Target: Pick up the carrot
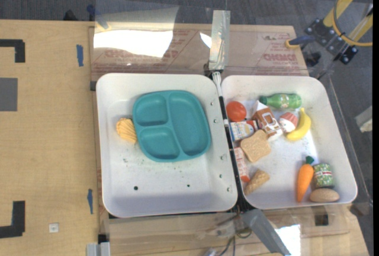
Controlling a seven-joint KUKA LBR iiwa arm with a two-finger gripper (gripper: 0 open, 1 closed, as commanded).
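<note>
Right bin [337,130], carrot [304,181] beside can [323,175]

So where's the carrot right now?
The carrot lies in the right bin, near its front right corner, beside a small green can and above a potato.

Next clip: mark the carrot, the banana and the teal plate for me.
carrot [304,182], camera view, middle of its orange body in the right bin.
banana [300,128], camera view, middle of its yellow curve.
teal plate [172,125], camera view, ridge between its compartments, in the left bin.
</note>
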